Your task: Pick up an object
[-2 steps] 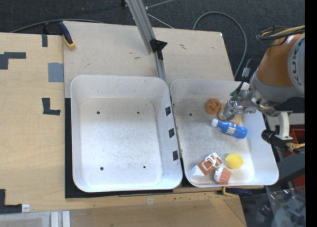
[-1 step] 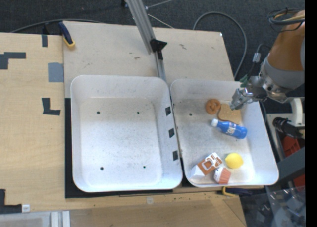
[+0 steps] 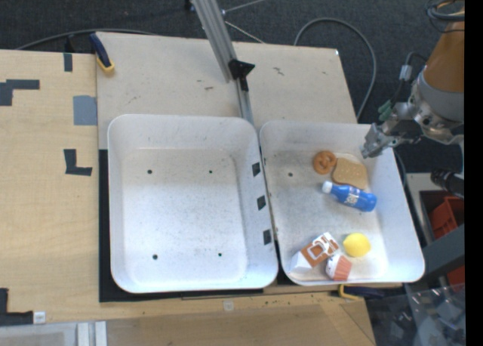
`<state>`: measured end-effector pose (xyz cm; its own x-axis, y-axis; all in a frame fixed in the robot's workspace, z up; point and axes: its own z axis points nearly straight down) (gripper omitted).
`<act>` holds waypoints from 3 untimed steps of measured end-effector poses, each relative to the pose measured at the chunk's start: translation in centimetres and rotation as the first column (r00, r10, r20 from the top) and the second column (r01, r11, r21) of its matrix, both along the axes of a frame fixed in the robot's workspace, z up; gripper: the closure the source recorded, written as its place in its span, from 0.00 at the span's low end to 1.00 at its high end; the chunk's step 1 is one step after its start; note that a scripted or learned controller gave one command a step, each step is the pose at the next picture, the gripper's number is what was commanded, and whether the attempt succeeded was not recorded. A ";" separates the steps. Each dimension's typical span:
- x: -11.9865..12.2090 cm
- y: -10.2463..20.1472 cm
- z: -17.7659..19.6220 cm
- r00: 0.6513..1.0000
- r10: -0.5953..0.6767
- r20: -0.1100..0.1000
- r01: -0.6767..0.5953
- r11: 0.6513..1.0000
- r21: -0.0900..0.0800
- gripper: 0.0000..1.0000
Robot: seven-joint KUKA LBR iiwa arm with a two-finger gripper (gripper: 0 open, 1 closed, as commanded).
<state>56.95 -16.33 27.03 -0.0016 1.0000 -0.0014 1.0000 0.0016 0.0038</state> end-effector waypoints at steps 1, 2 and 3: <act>1.1 5.8 -1.5 1.000 0.005 -0.006 -0.005 1.000 0.003 1.00; 2.5 11.7 -2.9 1.000 0.005 -0.006 -0.005 1.000 0.003 1.00; 4.2 17.3 -4.1 1.000 0.005 -0.006 -0.005 1.000 0.002 1.00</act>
